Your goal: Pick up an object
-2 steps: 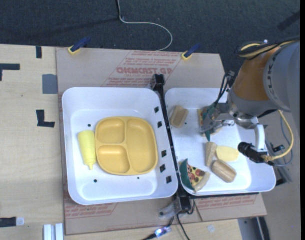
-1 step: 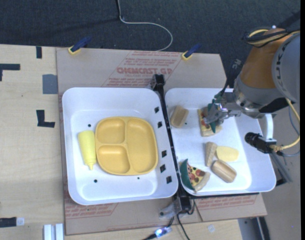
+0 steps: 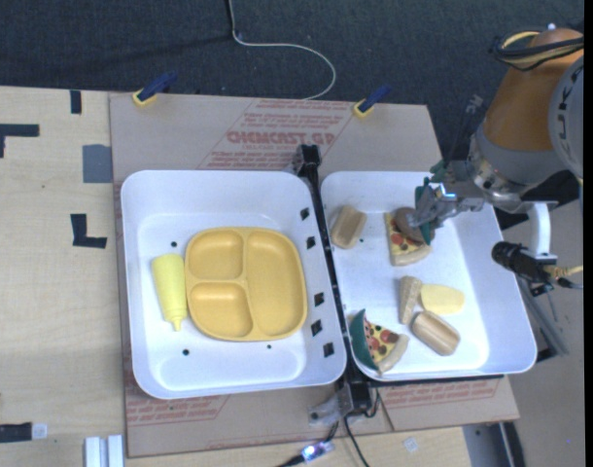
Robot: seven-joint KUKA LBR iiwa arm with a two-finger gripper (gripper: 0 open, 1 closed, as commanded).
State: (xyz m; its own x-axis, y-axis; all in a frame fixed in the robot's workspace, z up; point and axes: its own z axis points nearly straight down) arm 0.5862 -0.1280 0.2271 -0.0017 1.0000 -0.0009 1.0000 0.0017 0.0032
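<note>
The grey arm with the orange band reaches in over the right-hand shallow white plastic bin (image 3: 471, 358), and its two-finger gripper (image 3: 422, 222) hangs low over a small wedge of toy pizza with a tan crust and red topping (image 3: 407, 243). The wedge lies just under and slightly toward the near side of the fingertips; whether they touch it, and whether the fingers are spread or pressed together, cannot be told from this slant. To the left of the fingers, near the bin's dividing wall, sits a tan bread-like block (image 3: 348, 227). Nearer the camera lie a pale yellow rounded piece (image 3: 442, 299), a brown bun-shaped roll (image 3: 435, 333), and a second pizza slice with a green edge (image 3: 376, 341). The left white bin (image 3: 141, 261) holds a yellow divided plate (image 3: 246, 282) and a yellow squeeze bottle (image 3: 170, 288). This looks like the approach or closing step on the pizza wedge. The next move would call for a firm pinch across the wedge, then a straight lift clear of the bin floor.
</note>
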